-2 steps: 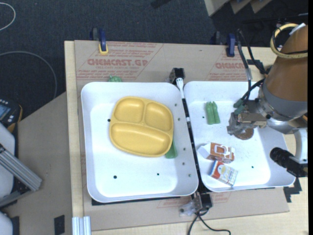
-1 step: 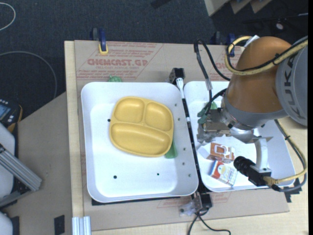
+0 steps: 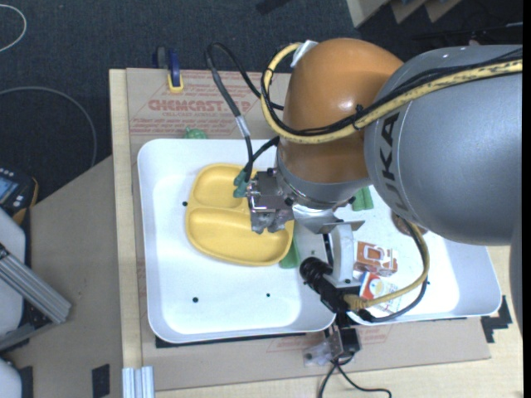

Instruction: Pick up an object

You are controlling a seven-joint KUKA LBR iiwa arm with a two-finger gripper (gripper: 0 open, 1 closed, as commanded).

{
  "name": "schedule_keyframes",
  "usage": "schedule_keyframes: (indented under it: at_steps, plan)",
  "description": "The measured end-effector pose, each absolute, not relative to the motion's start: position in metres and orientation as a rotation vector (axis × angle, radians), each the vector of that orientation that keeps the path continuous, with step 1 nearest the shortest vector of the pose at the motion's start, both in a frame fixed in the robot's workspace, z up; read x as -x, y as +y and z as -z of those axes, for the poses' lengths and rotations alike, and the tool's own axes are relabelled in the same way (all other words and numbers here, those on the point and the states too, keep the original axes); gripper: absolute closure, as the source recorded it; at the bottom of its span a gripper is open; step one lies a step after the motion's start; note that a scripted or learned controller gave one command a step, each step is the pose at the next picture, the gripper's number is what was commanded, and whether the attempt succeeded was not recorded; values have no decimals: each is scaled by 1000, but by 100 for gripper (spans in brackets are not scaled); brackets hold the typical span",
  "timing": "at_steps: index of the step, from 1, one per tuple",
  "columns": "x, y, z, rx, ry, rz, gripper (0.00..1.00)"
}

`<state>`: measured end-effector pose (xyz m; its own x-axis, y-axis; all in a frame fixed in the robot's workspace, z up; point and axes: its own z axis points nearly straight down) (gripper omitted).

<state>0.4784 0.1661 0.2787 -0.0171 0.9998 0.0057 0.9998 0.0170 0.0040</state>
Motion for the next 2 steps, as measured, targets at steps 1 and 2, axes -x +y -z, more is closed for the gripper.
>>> schedule_keyframes:
  at_steps: [1, 2]
  plan:
    - [-480, 90, -321, 2233, -2217, 6, 100]
    - [-480, 110, -345, 2220, -2226, 6, 100]
